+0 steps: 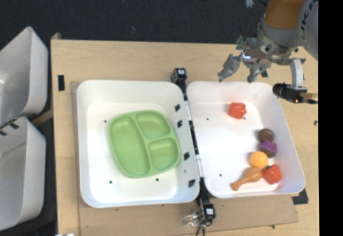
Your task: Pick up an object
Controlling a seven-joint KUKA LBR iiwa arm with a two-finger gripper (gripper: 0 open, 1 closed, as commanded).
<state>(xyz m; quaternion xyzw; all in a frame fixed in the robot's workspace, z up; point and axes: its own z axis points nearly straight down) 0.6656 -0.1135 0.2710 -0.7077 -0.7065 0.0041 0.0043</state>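
My gripper (244,70) hangs above the far edge of the right bin (225,138), its two fingers spread apart with nothing between them. A red pepper-like toy (237,110) lies in the bin's far half, below and slightly left of the gripper. Along the bin's right side sit a brown ball (265,135), a purple piece (269,148), an orange ball (259,160), a red piece (272,174) and a tan drumstick (245,178).
The left bin (91,106) holds a green sectioned plate (143,142). A black clip (178,74) sits at the far end of the seam between the bins. White containers (21,74) stand off the bench's left side.
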